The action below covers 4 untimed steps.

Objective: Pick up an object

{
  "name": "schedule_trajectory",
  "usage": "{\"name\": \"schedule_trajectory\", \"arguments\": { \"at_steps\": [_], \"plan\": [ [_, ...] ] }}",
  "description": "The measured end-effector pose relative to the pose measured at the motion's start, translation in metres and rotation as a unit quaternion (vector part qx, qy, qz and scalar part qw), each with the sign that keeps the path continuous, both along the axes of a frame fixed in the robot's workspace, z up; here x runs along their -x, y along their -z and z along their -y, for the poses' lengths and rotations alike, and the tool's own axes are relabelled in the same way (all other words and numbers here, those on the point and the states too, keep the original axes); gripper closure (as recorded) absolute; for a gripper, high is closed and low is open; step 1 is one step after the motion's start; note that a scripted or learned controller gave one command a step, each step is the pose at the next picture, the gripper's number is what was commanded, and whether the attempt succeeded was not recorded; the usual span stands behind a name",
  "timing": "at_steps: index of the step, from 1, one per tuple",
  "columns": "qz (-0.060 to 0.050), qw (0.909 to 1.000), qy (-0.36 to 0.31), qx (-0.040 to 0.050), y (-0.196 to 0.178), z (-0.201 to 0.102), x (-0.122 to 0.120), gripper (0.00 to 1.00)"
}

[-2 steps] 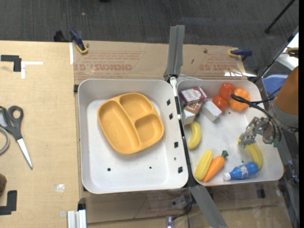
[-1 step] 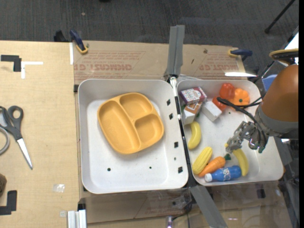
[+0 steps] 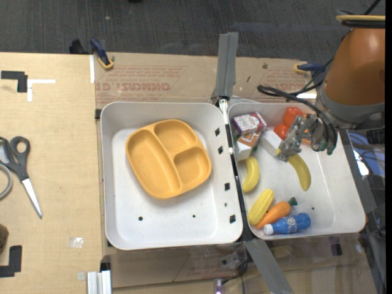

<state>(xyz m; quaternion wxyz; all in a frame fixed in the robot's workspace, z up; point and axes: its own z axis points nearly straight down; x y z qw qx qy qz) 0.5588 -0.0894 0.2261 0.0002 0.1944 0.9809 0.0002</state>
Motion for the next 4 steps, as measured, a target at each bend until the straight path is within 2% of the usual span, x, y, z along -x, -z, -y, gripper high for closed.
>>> {"name": "schedule_trajectory", "arguments": {
  "at_steps": [1,2,3,4],
  "plan": [
    [0.000,0.9907,-0.136,0.0001,0.127,0.005,0.025,1.00],
    [0.001,0.9907,-0.136,0.0001,0.126,0.005,0.024,0.00],
    [0.002,0.9884,-0.152,0.0006,0.134,0.006,0.055,0.00],
    [0.002,0.9976,-0.069,0.0006,0.133,0.024,-0.036,0.00]
  ]
}}
